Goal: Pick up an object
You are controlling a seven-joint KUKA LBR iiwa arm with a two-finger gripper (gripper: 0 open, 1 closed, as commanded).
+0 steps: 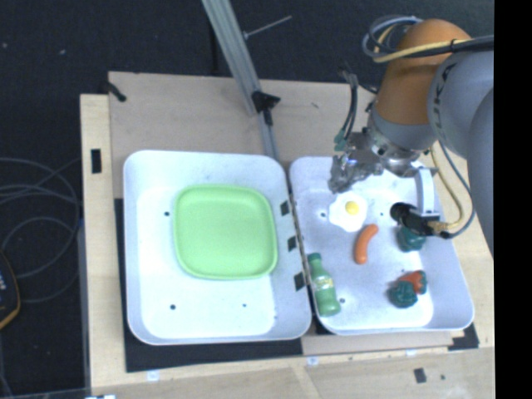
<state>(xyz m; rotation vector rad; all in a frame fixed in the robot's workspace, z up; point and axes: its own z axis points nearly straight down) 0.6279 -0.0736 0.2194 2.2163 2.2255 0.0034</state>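
Wooden bench, two white bins; in the right bin [445, 293] the gripper [345, 175], jaw state unclear, hangs just above-left of the egg [348, 212].

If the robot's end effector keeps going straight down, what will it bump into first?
Probably the fried egg toy. The end effector hangs just above its upper edge in the right bin, though its height is hard to judge from this slanted view.

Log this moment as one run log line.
tool over right bin, above fried egg | sausage, green bottle untouched | green plate left bin
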